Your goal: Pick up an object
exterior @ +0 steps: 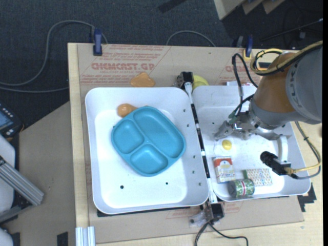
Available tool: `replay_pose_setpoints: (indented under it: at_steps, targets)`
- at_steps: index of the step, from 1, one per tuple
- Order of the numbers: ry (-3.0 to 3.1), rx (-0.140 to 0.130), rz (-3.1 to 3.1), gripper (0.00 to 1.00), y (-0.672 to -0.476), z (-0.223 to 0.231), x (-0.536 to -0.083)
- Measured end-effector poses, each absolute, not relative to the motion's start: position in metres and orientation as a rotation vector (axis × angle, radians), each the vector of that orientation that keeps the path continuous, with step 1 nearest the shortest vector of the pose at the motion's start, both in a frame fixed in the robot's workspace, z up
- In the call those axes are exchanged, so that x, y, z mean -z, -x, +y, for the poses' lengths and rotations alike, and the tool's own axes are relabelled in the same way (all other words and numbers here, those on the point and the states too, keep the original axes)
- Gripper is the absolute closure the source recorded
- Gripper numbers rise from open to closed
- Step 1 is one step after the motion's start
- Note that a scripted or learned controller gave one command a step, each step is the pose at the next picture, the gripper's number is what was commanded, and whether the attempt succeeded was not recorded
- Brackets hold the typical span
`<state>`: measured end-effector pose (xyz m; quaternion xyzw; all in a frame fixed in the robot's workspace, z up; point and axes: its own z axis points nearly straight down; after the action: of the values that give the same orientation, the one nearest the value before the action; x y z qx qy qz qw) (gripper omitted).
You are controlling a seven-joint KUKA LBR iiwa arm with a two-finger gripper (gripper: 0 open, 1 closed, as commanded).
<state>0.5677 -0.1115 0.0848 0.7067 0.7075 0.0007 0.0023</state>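
jaws: gripper low in right bin, open or shut can't tell
yellow piece: just below gripper, on bin floor
carton: red-white, near front
can: green, beside patterned box
left bin: blue tray, orange item at its back edge
desk: carries both bins

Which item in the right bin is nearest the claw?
The small yellow piece, just below the claw; the box, can and packet lie farther.
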Motion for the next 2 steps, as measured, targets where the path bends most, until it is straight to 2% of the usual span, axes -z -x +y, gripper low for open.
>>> replay_pose_setpoints:
  at_steps: [1, 2]
  targets:
    - [-2.225, 0.002, 2.224, 0.0, -0.536, -0.094, -0.084]
    - [-2.22, -0.001, 2.219, 0.0, -0.554, -0.109, -0.084]
